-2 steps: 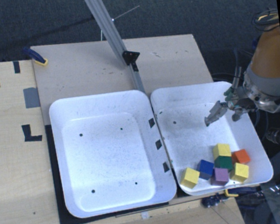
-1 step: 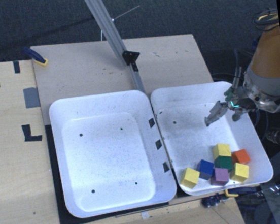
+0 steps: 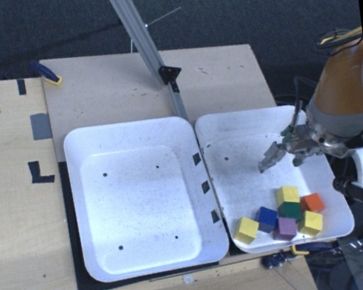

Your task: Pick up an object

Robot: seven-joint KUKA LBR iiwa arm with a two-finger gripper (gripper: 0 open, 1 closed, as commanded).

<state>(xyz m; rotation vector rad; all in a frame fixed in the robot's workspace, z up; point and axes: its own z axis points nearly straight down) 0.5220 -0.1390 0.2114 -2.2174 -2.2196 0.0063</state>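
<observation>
The gripper [image 3: 268,160] hangs over the right bin [image 3: 233,134]; whether it is released or clenched, I cannot tell. The cluster of 6 small blocks [image 3: 285,215] lies below it toward the near rim, apart from it.

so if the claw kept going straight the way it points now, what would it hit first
Probably the bare floor of the right bin. The claw points left and downward, away from the blocks near the bin's front edge. Its height above the floor is unclear.
</observation>
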